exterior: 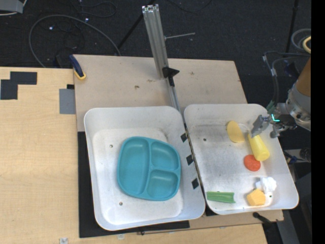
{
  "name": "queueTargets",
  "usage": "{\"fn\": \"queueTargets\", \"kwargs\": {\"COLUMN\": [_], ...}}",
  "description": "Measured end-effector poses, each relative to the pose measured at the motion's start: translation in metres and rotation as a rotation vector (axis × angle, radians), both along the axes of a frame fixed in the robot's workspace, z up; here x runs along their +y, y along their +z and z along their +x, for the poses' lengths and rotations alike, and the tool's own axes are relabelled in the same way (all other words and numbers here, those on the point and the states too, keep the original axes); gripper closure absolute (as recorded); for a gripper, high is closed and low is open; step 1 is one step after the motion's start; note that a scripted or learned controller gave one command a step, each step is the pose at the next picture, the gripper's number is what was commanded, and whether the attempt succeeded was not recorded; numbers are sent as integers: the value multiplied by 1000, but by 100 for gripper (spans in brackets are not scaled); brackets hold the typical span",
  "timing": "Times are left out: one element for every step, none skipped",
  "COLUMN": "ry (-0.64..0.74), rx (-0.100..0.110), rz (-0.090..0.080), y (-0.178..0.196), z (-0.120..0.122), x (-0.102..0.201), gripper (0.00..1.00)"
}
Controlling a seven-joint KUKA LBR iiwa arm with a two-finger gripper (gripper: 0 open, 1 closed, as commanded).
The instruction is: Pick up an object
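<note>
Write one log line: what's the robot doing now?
arm: over right bin | gripper: open, above yellow cylinder | held: nothing | teal tray: left bin

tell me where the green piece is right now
The green piece lies in the right bin, near its front edge, left of the orange block.

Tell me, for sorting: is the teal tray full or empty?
Empty: all three compartments of the tray show bare teal; it lies flat in the left bin.

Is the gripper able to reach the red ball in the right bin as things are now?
Probably yes. The red ball lies uncovered in the right bin, near the gripper. The yellow cylinder lies between them, touching the ball, so descending from above looks safer.
</note>
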State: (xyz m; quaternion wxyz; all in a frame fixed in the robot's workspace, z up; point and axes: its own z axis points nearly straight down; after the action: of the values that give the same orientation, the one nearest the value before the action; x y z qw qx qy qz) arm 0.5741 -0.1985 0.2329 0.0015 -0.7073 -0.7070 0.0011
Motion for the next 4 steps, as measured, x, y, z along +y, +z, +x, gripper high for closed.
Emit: {"fn": "queueTargets", "kwargs": {"ry": [0,0,0,3], "rx": [-3,4,3,-10], "rz": [-1,1,2,-1], "y": [1,-44,-95,-131], "z": [1,-4,-13,-10], "x": [0,-4,3,4], "gripper": [0,0,0,0]}}
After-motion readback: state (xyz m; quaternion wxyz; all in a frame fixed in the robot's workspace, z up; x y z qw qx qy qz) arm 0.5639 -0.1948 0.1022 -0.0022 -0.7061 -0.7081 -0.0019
